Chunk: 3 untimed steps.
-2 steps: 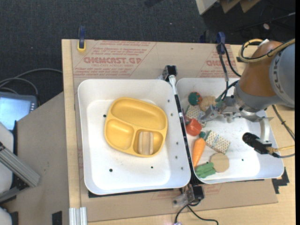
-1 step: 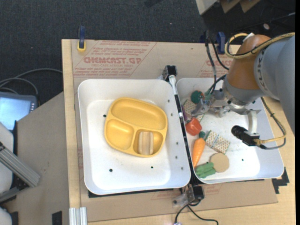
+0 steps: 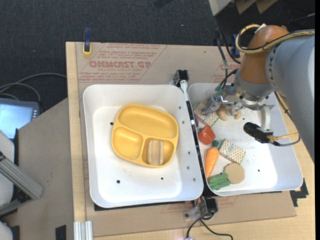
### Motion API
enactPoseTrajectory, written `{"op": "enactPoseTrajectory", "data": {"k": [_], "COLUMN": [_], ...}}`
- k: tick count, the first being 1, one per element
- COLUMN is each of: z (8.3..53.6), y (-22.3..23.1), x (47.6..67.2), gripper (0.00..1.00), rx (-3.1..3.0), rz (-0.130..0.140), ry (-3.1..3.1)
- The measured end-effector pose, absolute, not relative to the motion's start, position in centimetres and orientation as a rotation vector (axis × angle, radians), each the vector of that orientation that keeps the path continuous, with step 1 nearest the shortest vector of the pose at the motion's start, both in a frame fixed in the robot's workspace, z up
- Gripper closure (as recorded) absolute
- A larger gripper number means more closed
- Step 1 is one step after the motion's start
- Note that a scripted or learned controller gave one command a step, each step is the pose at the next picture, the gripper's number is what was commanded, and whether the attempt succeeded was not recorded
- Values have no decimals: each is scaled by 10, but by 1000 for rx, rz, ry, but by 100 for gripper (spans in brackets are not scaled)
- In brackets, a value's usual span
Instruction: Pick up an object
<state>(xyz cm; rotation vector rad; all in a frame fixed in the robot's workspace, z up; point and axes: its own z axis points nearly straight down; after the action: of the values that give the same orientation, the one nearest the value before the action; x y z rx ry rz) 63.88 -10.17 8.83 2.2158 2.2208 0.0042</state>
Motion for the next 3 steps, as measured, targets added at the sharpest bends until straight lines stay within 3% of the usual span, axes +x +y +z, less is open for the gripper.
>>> {"op": "enactPoseTrajectory", "data": {"k": [1, 2, 3], "z": [86, 90, 90], "y": [-100, -98, -100], "x": [660, 584, 522], "gripper": [0, 0, 0], "rx": [2255, 2221, 2219], "rz": [-48, 10, 13], "ry": [2233, 2211, 2210]}}
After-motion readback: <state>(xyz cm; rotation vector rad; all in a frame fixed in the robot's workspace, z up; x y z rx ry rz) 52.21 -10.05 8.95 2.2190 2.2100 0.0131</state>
